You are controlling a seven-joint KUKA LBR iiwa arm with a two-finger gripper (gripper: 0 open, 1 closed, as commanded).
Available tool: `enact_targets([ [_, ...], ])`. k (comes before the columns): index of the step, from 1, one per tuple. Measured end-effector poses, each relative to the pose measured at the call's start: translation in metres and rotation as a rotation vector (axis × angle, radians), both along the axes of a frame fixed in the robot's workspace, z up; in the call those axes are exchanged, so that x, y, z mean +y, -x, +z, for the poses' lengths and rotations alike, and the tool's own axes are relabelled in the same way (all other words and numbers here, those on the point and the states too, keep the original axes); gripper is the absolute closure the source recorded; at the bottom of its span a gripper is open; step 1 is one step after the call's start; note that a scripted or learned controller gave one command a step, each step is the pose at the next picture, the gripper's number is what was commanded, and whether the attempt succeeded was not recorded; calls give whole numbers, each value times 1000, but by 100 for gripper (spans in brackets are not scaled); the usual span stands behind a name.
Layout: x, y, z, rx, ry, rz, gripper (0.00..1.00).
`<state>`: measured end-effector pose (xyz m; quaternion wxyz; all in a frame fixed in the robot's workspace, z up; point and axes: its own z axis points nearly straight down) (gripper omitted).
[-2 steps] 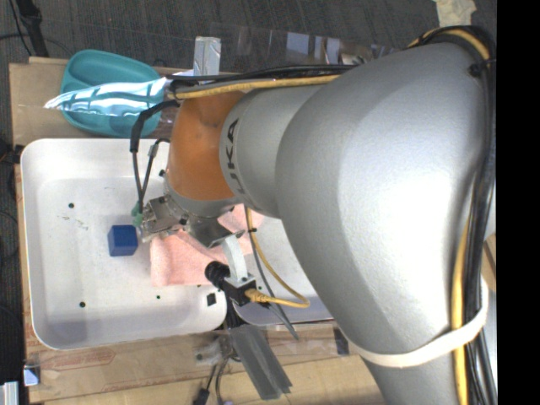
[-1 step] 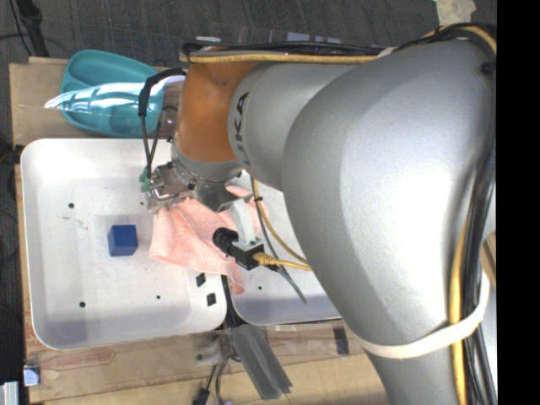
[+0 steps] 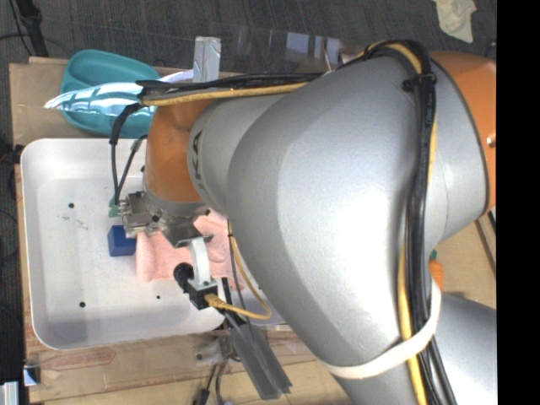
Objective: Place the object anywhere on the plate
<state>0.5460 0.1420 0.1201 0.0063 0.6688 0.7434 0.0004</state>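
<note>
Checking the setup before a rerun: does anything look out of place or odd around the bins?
A crumpled pale cloth lies on the dark floor beyond the bench, away from the white bin.

Readable text: I can make out none from my end.
Arm (image 3: 337,201): I read no brand, number or label on its grey shell or on the orange band above the wrist.
White bin (image 3: 51,226): left of the arm, its bare floor shows me only a few dark dots and faint scuffs, no lettering.
Blue block (image 3: 121,242): at the arm's wrist end, its faces look plain to me.
Teal bag (image 3: 101,87): above the white bin, I see white glare on its surface, too blurred for me to tell print from shine.
</note>
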Motion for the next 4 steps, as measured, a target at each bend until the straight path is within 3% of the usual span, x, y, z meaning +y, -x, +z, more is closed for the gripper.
enact_targets([
  [1, -142, 28, 70, 16, -6, 169, 100],
  [2, -182, -18, 68, 17, -7, 12, 100],
  [3, -117, -26, 94, 18, -6, 200, 100],
  [4, -25, 20, 111, 19, -5, 323, 100],
])
